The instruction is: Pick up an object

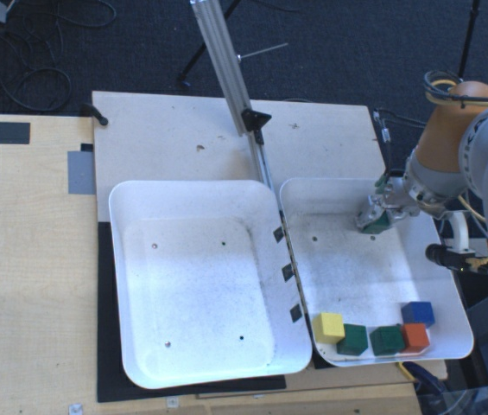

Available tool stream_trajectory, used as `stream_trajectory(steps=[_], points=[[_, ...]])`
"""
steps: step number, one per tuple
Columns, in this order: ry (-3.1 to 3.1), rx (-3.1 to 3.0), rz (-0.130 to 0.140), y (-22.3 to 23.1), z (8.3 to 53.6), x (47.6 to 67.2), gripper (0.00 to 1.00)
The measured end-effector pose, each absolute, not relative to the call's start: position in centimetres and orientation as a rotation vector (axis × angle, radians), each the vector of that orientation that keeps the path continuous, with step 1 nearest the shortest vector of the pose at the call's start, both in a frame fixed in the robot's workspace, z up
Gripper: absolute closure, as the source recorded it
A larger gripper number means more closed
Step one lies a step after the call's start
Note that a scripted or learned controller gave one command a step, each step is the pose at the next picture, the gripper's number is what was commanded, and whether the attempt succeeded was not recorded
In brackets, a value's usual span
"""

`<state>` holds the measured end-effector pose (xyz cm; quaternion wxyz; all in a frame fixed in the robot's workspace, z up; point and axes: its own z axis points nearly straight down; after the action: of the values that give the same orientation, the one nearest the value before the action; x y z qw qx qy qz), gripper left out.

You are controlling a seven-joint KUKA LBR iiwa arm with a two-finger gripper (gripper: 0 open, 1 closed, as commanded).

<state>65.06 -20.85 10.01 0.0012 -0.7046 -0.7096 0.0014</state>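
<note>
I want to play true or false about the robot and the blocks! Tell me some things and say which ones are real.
1. The blocks sit in the right bin. True.
2. The yellow block is at the left end of the group of blocks. True.
3. There is a purple block. False: the blocks are yellow, two green, orange and blue.
4. The gripper is right above the blocks. False: it is over the far part of the right bin, and the blocks lie at the near edge.
5. The blue block is next to the orange block. True.
6. The left bin holds the orange block. False: that block is in the right bin.
</note>
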Motion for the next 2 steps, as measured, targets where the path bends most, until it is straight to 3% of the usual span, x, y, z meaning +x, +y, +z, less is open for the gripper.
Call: stream_trajectory(steps=[1, 2], points=[[-2.228, -2.213, 0.003, -20.8, 10.1, 65.2, 1.0], [-2.23, -2.217, -0.008, -14.1, 19.8, 66.6, 1.0]])
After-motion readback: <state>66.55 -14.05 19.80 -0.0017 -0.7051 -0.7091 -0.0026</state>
